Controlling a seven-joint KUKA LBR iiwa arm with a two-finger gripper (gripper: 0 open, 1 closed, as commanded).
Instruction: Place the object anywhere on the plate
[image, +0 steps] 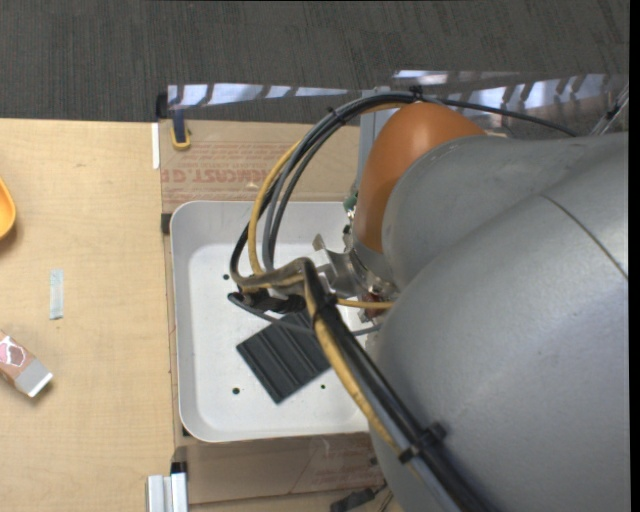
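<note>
Pale wood bench (80, 230) under dark carpet at the top edge, carrying a shallow white bin (200, 400). Lying flat inside the bin, toward its middle: a dark ribbed rectangular object (283, 358), turned at a slant, partly crossed by a cable. Hovering just above its upper edge, the gripper (262, 298), tangled in black and yellow cables; jaws too hidden to tell whether wide or narrow. Bulking over the right side, the grey arm (510, 330) with its orange band (400, 170). Farther left on the bench, well apart: a small grey strip (56, 294), a pink-and-white piece (20, 366), an orange rim (5, 210).
</note>
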